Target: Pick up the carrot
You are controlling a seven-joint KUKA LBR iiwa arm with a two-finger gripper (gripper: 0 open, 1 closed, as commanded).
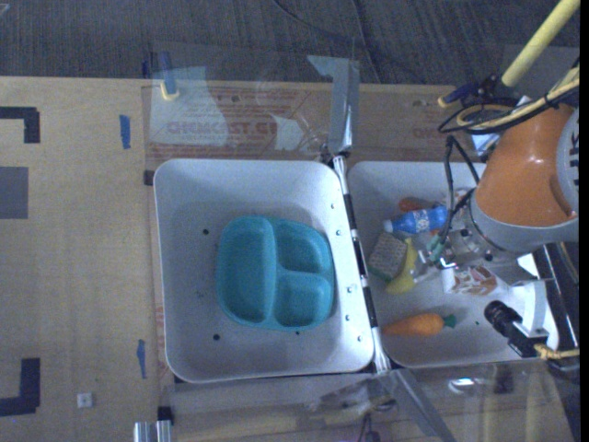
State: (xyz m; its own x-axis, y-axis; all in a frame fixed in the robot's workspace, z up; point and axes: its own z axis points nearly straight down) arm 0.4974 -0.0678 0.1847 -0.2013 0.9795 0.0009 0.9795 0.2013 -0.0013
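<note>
The carrot [419, 324], orange with a green stem end pointing right, lies flat near the front of the right bin [368, 187]. My gripper [438, 252] hangs over the middle of that bin, behind and slightly right of the carrot and apart from it. It is close to a yellow banana [403, 280] and a small water bottle [418, 220]. The grey and orange arm [525, 182] hides the bin's right side.
The right bin also holds a tan-grey sponge-like block [387, 256], a white and brown packet [474, 282] and a small orange-red thing [413, 203] behind the bottle. The left bin [175, 247] holds a teal divided plate [274, 272]. A metal divider [354, 247] separates the bins.
</note>
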